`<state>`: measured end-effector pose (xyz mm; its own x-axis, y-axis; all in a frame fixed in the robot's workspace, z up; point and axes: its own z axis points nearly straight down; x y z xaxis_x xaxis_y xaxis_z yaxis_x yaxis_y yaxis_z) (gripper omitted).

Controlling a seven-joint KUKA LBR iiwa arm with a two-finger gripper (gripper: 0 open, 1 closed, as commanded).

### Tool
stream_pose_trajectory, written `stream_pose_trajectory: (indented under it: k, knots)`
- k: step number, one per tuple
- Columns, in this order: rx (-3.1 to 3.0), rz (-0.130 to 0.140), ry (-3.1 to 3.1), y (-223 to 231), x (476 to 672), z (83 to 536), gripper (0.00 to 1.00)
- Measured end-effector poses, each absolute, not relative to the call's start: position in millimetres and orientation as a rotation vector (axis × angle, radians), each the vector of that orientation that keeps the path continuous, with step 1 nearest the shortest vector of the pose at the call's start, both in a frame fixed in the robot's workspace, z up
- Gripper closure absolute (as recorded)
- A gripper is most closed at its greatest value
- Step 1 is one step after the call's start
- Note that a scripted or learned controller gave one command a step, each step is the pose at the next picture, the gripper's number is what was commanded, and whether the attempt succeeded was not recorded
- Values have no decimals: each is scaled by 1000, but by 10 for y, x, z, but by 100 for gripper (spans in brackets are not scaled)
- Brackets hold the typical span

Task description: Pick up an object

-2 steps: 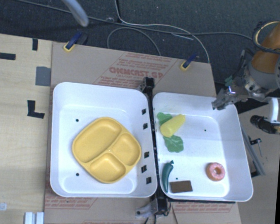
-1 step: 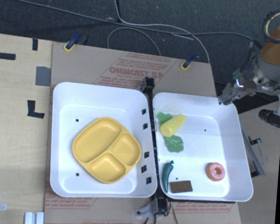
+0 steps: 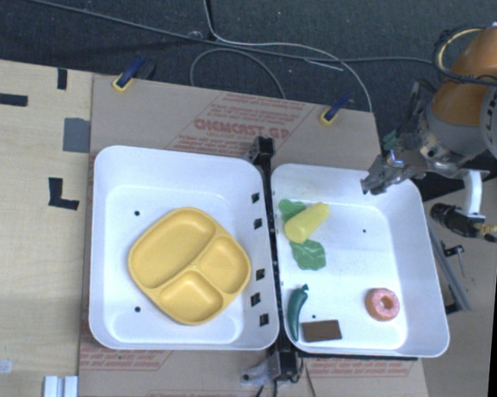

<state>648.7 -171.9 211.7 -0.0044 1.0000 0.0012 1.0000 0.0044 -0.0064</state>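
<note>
Right now the tool (image 3: 378,184) hangs at the upper right of the frame, just over the top rim of the right bin (image 3: 427,278); from this angle I cannot tell how it is set, and nothing shows in its grip. Below it the bin floor is bare down to the donut (image 3: 383,304), pink, lying near the right wall. Over by the divider, a yellow piece (image 3: 306,222) lies tilted across a green piece (image 3: 290,209), touching it, with a green leafy bit (image 3: 309,255) just beneath. Lower down, a dark green pepper (image 3: 297,305) stands along the left wall, and a brown block (image 3: 321,331) lies just beside it at the bottom edge. These four crowd the bin's left side, well apart from the tool. The left bin (image 3: 108,224) carries a yellow plate (image 3: 190,265) with three compartments, turned at a slant. Both bins rest on cardboard (image 3: 229,122) on the counter (image 3: 22,217), with cables (image 3: 244,50) looping across the dark top of the frame.
</note>
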Motion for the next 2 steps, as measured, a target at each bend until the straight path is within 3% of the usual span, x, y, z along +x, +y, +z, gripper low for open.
stream_pose_trajectory:
  k: [1, 2]
  knots:
    - [-2210, 4, -2225, -1116, 6491, 2080, 100]
    - [-2210, 7, -2224, -566, 6367, 1974, 100]
